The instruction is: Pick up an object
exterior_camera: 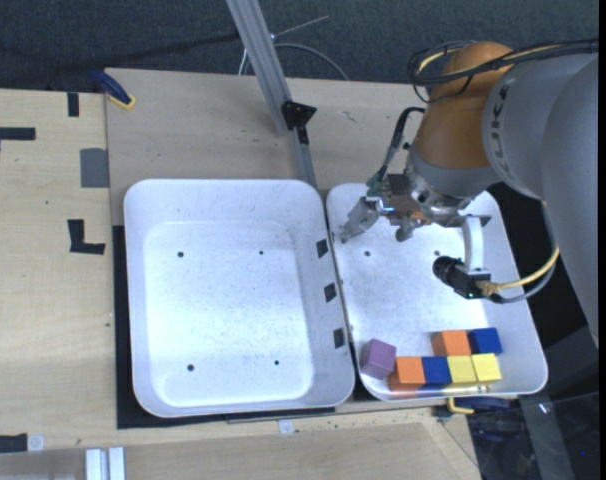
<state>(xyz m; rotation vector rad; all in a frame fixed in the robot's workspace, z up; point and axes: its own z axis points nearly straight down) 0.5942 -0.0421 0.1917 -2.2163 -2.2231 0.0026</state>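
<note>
Wooden bench, smooth white bin, square blocks

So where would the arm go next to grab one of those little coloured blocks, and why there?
Probably toward the near edge of the right bin. The gripper hangs over the bin's far end with nothing between its fingers, while the blocks cluster at the near end. The purple block sits slightly apart from the others, so it looks like the easiest one to grasp.

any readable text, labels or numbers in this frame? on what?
None readable.
Arm: faint dark marks on the grey shell beside the orange band, too blurred to read.
Blocks in the right bin: plain faces, no print.
Black tape pieces on the bench: shapes, not letters.
</note>
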